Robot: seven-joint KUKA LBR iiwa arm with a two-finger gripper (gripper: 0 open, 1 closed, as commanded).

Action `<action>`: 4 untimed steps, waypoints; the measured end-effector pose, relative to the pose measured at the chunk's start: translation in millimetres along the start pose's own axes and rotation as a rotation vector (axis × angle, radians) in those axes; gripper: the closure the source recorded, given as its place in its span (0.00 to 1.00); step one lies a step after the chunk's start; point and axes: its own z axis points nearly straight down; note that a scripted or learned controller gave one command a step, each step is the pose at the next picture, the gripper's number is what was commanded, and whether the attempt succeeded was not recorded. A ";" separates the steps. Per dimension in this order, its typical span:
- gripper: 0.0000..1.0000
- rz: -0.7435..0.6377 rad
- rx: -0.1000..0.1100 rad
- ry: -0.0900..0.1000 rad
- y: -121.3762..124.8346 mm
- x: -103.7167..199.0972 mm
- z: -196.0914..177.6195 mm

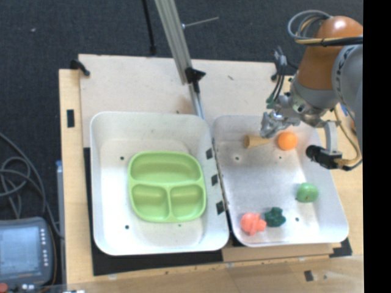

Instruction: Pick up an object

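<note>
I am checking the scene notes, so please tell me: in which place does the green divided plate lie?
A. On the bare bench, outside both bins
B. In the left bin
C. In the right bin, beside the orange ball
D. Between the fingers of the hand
B: the green divided plate lies flat inside the left bin, apart from the toys in the right bin.

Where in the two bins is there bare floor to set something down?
Right bin: its middle, between orange ball, green ball and pink toy. Left bin: strips around the green tray. Crowded at the hand.
</note>
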 end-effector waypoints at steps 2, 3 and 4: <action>1.00 -0.005 0.006 0.003 0.2 50.7 -63.5; 1.00 -0.004 0.009 0.003 -13.5 96.9 -54.0; 1.00 -0.005 0.009 0.003 -26.6 149.2 -47.6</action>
